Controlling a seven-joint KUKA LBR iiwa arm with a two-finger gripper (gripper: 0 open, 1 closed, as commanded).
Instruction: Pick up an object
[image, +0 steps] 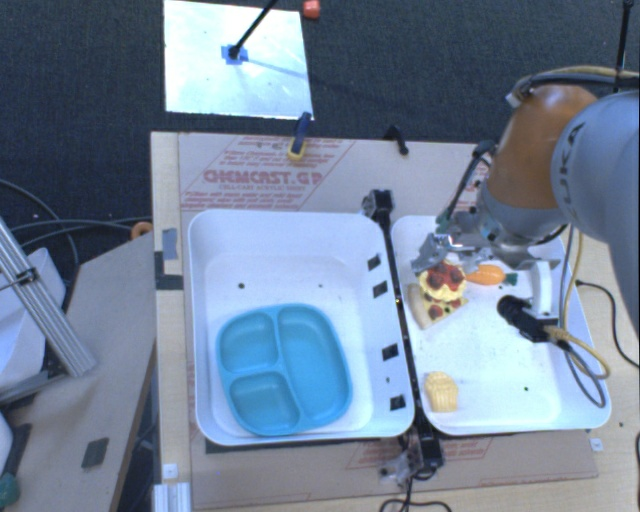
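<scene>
**A:** How far along can the pick be judged to be?

**B:** The gripper is seen low over the right bin, at about twelve o'clock of that bin, directly above a yellow-and-red toy food piece. Nothing is shown clamped between the fingers; whether they are spread or closed cannot be told, since they are masked by the wrist. The grasp and the lift are judged to be left.

**A:** And how is the toy laid?

**B:** Its long axis is judged to run roughly from one o'clock to seven o'clock, though the outline is blurred. An orange piece is seen just beside it at three o'clock, and a corn cob well apart at six o'clock. A blue divided plate is held in the left bin.
</scene>
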